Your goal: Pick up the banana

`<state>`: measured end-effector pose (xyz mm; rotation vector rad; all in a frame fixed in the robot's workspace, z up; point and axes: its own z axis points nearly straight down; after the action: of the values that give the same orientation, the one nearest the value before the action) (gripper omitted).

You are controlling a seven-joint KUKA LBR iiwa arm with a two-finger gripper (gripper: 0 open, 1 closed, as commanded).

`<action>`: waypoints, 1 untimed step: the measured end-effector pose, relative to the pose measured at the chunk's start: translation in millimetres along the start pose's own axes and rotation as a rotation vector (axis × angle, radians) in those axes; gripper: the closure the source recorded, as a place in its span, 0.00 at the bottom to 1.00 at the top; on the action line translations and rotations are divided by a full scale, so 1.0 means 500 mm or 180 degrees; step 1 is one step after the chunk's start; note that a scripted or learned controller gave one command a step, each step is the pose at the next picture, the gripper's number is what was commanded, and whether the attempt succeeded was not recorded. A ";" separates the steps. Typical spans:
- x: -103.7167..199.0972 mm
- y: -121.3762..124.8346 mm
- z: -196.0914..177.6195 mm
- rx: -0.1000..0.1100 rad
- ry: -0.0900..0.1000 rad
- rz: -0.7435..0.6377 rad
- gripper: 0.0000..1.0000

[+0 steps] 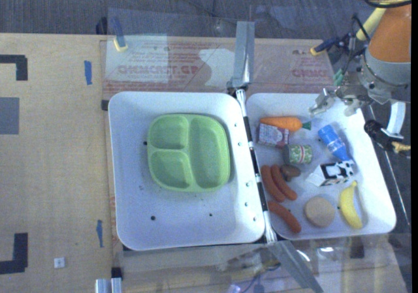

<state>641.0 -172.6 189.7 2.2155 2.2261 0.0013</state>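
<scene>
The yellow banana (351, 205) lies in the right bin's near right corner, next to a round tan bun (320, 211). My gripper (336, 106) hangs over the far right part of the right bin (385, 220), above and just beyond a blue bottle (334, 143). Its fingers stand open with nothing between them. The banana is well toward the near edge from the gripper, apart from it.
The right bin also holds a carrot (282, 123), a red pouch (272, 134), a green can (300, 153), a black-and-white carton (337, 171) and red sausages (279, 183). A green divided plate (189, 152) sits in the left bin (124, 220).
</scene>
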 end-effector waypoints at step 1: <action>-0.049 -0.130 0.061 -0.0002 -0.0002 -0.0163 0.00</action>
<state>576.0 -197.4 159.3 2.1573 2.2815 0.0014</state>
